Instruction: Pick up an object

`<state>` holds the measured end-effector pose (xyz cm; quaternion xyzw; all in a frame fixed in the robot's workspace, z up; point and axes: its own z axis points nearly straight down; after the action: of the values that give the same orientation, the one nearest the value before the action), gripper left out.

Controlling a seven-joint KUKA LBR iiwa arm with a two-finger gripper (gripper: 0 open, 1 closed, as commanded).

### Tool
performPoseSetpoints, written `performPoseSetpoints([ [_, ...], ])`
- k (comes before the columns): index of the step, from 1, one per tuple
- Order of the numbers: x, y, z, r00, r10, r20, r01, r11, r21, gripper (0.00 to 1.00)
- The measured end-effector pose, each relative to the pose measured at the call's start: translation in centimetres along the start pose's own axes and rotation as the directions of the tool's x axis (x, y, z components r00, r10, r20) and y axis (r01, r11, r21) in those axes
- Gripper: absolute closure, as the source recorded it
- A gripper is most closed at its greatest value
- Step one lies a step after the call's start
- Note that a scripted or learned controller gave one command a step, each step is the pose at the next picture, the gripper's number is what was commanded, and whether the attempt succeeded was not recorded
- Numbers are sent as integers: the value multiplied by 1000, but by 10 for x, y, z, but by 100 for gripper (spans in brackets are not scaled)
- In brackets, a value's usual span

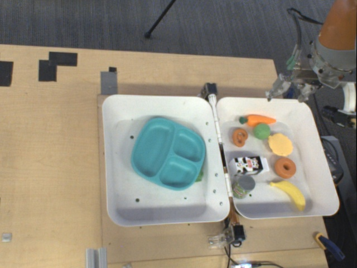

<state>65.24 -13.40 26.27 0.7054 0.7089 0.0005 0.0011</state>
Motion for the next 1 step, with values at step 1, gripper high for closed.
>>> performPoseSetpoints([
  [1,5,5,109,999,-32,-1,32,999,4,0],
])
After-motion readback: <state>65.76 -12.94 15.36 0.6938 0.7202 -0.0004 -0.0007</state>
